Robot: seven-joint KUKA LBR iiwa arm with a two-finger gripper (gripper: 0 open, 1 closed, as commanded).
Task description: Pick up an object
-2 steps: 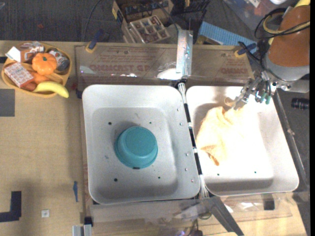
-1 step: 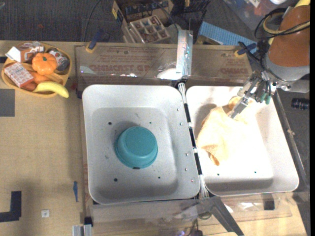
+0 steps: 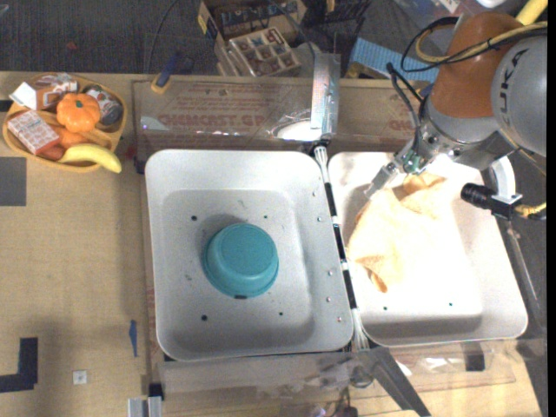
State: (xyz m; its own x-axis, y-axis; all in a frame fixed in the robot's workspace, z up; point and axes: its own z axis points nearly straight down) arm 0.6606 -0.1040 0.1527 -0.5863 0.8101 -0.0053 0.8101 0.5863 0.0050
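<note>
You have two white bins side by side: the left bin [image 3: 165, 233] holds one teal bowl [image 3: 241, 259], upside down near its middle; the right bin [image 3: 486, 302] holds one pale orange cloth [image 3: 395, 233]. The gripper [image 3: 408, 165] sits at the cloth's upper edge, and the cloth looks pinched between its fingers, though glare blurs this. Writing on the box [image 3: 226, 115] above the bins is unreadable.

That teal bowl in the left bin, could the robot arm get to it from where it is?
Probably yes. The teal bowl sits upside down, alone and uncovered in the left bin; the gripper is over the neighbouring bin's yellow cloth.
</note>
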